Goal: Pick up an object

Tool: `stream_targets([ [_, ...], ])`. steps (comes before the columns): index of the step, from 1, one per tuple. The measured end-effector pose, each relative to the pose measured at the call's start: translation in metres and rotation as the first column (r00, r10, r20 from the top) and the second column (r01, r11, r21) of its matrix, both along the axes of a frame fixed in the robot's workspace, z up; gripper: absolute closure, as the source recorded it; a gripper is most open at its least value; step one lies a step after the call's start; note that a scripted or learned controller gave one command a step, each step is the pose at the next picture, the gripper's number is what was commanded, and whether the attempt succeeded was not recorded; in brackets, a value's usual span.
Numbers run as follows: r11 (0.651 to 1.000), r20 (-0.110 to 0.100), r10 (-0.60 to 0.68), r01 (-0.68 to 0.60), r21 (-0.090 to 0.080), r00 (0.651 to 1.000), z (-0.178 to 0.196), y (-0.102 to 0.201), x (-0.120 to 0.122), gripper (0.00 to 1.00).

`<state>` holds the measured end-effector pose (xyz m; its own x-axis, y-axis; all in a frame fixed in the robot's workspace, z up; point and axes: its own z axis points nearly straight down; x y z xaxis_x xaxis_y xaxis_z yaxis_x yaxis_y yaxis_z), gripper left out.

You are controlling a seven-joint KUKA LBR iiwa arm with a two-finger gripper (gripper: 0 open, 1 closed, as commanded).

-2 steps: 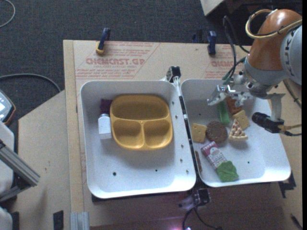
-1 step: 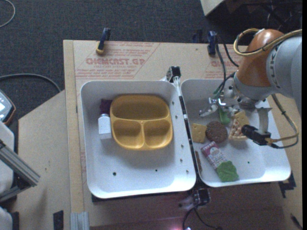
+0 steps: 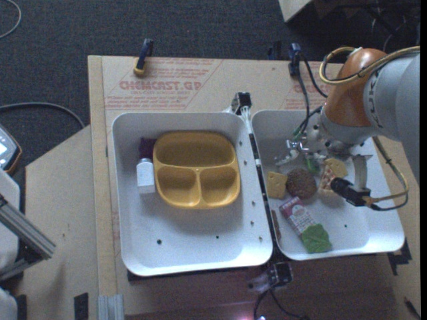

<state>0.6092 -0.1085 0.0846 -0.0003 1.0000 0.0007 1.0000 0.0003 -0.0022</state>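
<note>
**Op:** Over the right bin [image 3: 380, 235] from my overhead feed, my claw [image 3: 319, 157] hangs low above the food pile; I cannot tell how it's set. Nothing lifted, so the pick is all ahead.

**Spotter:** Count?

**Op:** Two bins. Right: cheese wedge [image 3: 275, 184], brown patty [image 3: 301, 183], red packet [image 3: 297, 216], green leaf [image 3: 316, 239]. Left bin [image 3: 180, 249]: one yellow tray [image 3: 196, 169], one white bottle [image 3: 145, 176].

arm [image 3: 393, 92] cut off at right edge
</note>
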Motion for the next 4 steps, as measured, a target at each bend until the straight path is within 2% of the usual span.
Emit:
stream_targets([
  [1, 1.0, 0.007, -0.002, 0.002, -0.002, 1.0, 0.013, -0.001, 0.002, 1.0],
  [2, 1.0, 0.009, -0.002, 0.002, -0.003, 1.0, 0.074, -0.008, -0.002, 1.0],
  [3, 1.0, 0.011, 0.001, -0.001, -0.003, 1.0, 0.136, -0.003, -0.003, 1.0],
  [4, 1.0, 0.006, 0.001, -0.001, -0.002, 1.0, 0.141, -0.002, -0.002, 1.0],
])
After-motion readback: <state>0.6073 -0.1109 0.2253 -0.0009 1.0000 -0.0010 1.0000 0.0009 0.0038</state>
